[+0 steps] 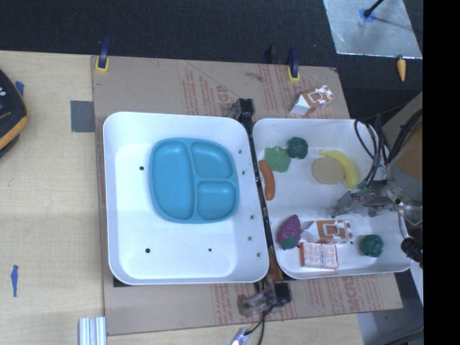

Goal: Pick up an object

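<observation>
Pale wooden bench [50,214], overlaid with a brown cardboard sheet [180,92] printed in faded red and pinned at its far edge by two blue-and-yellow clamps [103,52]. Beyond the bench, dark carpet [180,9] with a pale grey patch [370,16]. On the wood at left, a square of grey tape [81,115] and the corner of a yellow-and-black device [8,113].

In the left white bin [129,257], just a turquoise three-compartment plastic plate [194,180].

Scattered across the right white bin [284,268]:
- orange-red sausage shape [267,180] along the left wall
- pale green lump [277,158] beside a dark green floret [297,147]
- yellow banana [341,165] touching a tan disc [325,171]
- purple cluster [289,228]
- white-and-orange carton [332,230]
- red-and-white packet [318,254]
- dark green ball [371,245]

Metal two-finger gripper [353,203] low over the right bin, between banana and carton. Released or clenched: cannot tell.
</observation>
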`<state>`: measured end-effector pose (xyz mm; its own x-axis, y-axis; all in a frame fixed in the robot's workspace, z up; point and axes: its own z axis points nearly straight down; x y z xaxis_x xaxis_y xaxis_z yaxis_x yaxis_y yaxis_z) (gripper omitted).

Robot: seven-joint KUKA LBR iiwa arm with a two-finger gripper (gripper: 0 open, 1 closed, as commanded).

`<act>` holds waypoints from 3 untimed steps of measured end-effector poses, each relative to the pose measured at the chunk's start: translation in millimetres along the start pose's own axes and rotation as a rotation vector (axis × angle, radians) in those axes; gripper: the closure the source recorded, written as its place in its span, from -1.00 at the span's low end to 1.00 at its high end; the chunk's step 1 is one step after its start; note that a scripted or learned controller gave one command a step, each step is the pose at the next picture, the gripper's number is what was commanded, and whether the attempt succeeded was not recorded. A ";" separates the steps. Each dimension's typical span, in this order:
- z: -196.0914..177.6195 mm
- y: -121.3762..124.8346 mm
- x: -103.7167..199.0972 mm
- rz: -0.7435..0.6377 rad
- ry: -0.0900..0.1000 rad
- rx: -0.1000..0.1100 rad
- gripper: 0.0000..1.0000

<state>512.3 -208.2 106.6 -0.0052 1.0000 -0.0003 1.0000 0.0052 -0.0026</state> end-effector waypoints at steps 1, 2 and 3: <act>2.6 91.0 -3.9 0.002 0.001 -0.002 -1.00; 14.1 144.3 18.1 0.001 0.001 -0.001 -1.00; 14.2 144.2 48.7 0.000 0.001 0.001 -1.00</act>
<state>656.3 -158.8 92.0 -0.0054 1.0000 0.0008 1.0000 0.0054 -0.0037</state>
